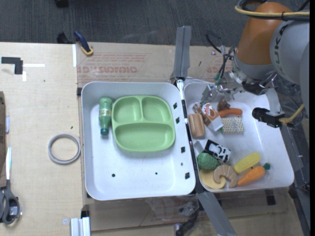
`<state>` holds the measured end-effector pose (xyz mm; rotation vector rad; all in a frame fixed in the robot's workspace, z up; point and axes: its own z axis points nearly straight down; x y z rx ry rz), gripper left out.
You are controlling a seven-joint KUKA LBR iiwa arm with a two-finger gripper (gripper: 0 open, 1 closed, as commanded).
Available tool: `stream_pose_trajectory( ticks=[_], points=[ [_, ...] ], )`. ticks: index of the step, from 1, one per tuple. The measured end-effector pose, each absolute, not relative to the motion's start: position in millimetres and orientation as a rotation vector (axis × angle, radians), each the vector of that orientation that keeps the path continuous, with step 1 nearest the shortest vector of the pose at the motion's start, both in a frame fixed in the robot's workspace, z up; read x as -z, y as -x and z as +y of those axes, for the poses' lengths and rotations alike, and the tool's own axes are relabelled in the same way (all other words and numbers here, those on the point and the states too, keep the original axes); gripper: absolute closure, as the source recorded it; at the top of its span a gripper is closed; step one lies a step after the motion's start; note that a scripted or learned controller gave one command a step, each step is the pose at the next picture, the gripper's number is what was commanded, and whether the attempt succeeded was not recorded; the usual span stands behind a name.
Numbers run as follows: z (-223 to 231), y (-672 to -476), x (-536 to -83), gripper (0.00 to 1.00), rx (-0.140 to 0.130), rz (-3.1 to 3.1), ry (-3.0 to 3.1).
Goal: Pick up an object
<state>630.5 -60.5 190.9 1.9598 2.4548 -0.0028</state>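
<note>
The right bin (275,146) holds several toy foods. Among them are a tan bread roll (197,125), a red and white packet (210,112), an orange sausage (230,112), a pale waffle block (232,125), a black and white piece (218,151), a green broccoli (207,161), a yellow corn cob (247,162), a carrot (253,174) and a tan croissant (227,175). My gripper (218,90) hangs low over the bin's far left part, just above the packet and the sausage. Nothing shows between its tips.
The left bin (133,181) holds a green divided plate (143,123) and a small green bottle (105,114). A tape ring (64,148) and scissors (9,200) lie on the bench to the left. A metal divider (181,53) stands between the bins.
</note>
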Motion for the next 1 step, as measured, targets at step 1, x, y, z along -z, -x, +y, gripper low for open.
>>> stream_pose_trajectory(
  ticks=[1],
  points=[
    [-56.7, -648.1, -192.0, 0.0, 0.001, 2.608, -1.748]
  ],
)
